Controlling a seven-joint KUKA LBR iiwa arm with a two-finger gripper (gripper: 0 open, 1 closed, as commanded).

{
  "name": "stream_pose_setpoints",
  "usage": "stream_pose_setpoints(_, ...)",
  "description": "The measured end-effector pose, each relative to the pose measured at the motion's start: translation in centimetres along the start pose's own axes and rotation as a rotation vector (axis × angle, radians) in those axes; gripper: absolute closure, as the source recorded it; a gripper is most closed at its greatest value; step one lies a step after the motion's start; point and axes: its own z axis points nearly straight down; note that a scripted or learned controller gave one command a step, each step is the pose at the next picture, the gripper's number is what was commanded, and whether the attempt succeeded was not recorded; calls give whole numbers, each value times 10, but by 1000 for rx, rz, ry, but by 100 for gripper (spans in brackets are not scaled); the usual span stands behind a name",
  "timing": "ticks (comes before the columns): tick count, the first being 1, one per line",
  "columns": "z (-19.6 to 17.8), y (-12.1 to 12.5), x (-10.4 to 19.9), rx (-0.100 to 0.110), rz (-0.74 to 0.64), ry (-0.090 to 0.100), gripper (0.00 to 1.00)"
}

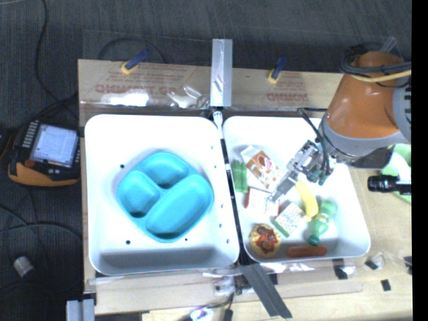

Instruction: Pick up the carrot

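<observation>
Orange and slim, the carrot (pixel 307 251) lies along the right bin's (pixel 358 236) front edge, apart from the jaws (pixel 275 194), whose state I cannot tell, hovering mid-bin; they'd best come forward and straddle it crosswise.

carrot (pixel 307 251) | reddish-orange, slim | lying flat | right bin, front edge

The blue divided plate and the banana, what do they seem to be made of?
The blue plate looks like moulded plastic: one even turquoise colour, rounded compartments, a soft matte sheen. The banana in the right bin looks like toy plastic too, with a flat, uniform yellow skin and no spots, though it is too small to be sure.
</observation>
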Motion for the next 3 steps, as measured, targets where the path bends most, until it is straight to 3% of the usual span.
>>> stream_pose_setpoints(1,-35,26,-90,1,291,-2,0)
stream_pose_setpoints(2,35,11,-38,0,-156,-1,0)
stream_pose_setpoints(3,-23,5,-112,-1,-447,-5,0)
